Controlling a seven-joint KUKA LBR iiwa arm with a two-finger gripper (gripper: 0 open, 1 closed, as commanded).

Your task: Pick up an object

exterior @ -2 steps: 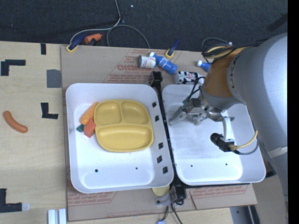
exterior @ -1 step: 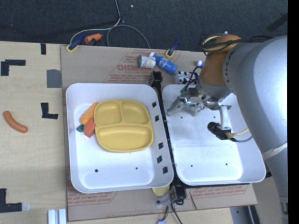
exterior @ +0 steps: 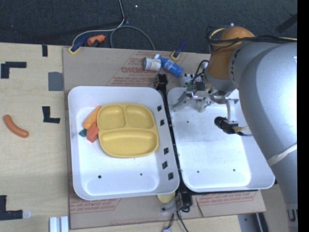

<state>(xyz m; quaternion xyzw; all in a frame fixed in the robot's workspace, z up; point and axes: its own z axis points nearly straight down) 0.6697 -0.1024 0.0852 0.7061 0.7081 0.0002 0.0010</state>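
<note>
An orange sausage-shaped toy (exterior: 15,126) lies on the bench far left, well apart from the bins; the left bin (exterior: 87,178) holds a yellow divided plate (exterior: 128,129), three compartments, rounded corners, lying flat near the middle; a toy carrot (exterior: 90,119), orange with a green and red bit, touches the plate's left edge; above the bins lies a blue-and-white bottle (exterior: 163,64); the gripper (exterior: 192,99) hangs over the right bin's (exterior: 217,173) upper left, its state impossible to tell.

I see a yellow plate (exterior: 128,129) and an orange carrot (exterior: 91,118) in the white left bin (exterior: 82,178); grey arm (exterior: 270,86), orange band (exterior: 224,57).
</note>
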